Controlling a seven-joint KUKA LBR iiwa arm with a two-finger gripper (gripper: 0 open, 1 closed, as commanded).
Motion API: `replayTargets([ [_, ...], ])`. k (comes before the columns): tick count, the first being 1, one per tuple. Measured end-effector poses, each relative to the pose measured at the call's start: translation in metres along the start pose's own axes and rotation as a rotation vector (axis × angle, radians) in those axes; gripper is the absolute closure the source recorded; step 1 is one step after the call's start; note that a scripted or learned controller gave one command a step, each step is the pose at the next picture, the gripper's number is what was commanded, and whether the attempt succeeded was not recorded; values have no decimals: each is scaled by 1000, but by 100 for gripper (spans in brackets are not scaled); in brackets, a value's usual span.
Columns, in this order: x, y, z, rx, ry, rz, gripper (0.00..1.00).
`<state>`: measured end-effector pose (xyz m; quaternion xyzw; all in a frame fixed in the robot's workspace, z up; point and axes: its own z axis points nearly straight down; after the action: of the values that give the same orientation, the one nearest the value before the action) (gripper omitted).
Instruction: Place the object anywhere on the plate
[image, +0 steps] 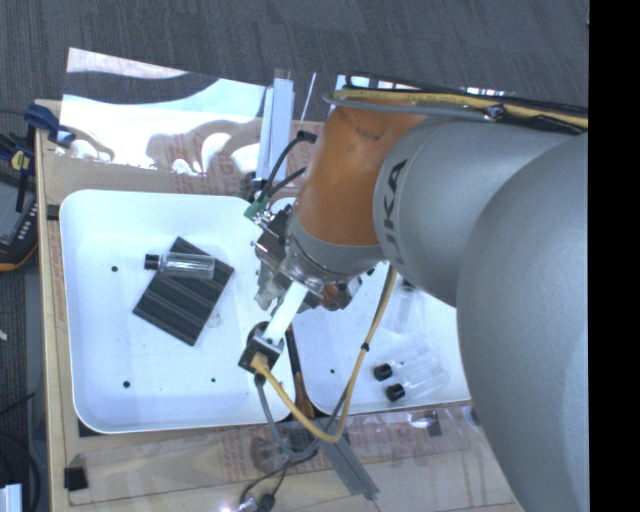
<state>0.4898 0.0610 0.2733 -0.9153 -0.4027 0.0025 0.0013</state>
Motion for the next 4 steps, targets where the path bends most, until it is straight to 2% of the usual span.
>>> replayTargets([
  [1,45,19,-64,-5,4,362,100],
  [2,-37,14,47,1,-2,621,100],
  [3,1,58,83,-1,-2,619,100],
  [4,-81,82,83,4,-1,622,100],
])
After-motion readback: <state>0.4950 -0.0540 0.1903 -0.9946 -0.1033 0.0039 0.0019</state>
